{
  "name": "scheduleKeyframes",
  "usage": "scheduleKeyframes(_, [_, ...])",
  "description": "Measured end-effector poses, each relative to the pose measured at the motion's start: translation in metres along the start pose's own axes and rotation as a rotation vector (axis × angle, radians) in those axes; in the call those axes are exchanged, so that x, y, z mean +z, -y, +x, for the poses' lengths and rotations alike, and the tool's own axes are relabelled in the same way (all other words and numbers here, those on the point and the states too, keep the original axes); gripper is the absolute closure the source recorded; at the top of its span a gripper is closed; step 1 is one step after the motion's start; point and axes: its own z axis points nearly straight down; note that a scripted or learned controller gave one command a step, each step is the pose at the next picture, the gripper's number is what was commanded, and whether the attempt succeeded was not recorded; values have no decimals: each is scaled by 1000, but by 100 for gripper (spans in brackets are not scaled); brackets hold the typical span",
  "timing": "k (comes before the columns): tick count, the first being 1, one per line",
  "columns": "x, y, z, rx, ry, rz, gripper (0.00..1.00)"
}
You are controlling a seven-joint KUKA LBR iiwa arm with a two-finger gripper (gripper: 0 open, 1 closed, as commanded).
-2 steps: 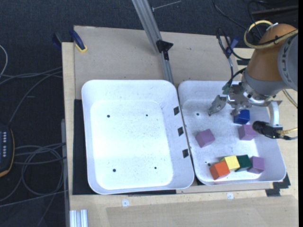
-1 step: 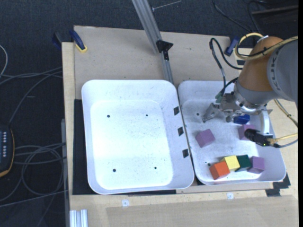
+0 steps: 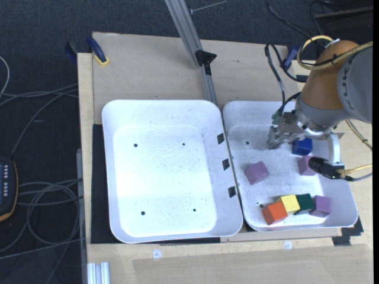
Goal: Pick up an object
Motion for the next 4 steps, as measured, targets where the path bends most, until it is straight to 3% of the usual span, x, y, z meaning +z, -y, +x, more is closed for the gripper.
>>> scheduleKeyframes(3, [-159,-15,-9,-1,3,-6,100])
scheduleKeyframes(4, [-164,-8,38,-5,-1,2,100])
